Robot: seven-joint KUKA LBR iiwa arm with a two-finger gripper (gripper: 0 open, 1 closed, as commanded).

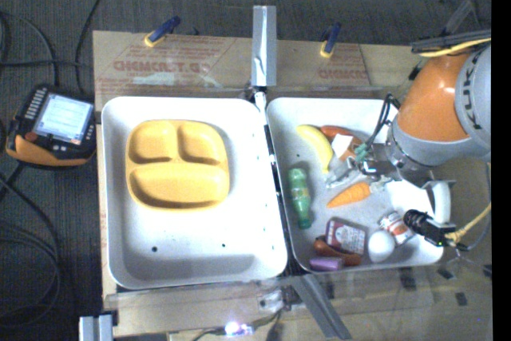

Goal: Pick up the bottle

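Green and translucent, the bottle (300, 196) lies on its side in the right bin (281, 172), close along that bin's left wall, with its cap end pointing toward the bin's near edge. Its body is small and ribbed, lighter green in the middle. Nothing touches it except the bin floor.

To its right, well apart from it, the gripper (357, 165) hangs low over the middle of the same bin, under the arm's orange band (431, 96). Whether its fingers are spread or closed I cannot tell; they blur into the clutter beneath. Just beside the gripper sit a yellow banana (316, 144), a red-and-white item behind it, and a toy carrot (350, 195) lying slantwise. Nearer the front edge lie a dark red packet (346, 235), a white egg-like ball (381, 245) and a purple piece (324, 263).

The left bin (112, 196) holds a yellow divided tray (180, 164), flat on its floor.
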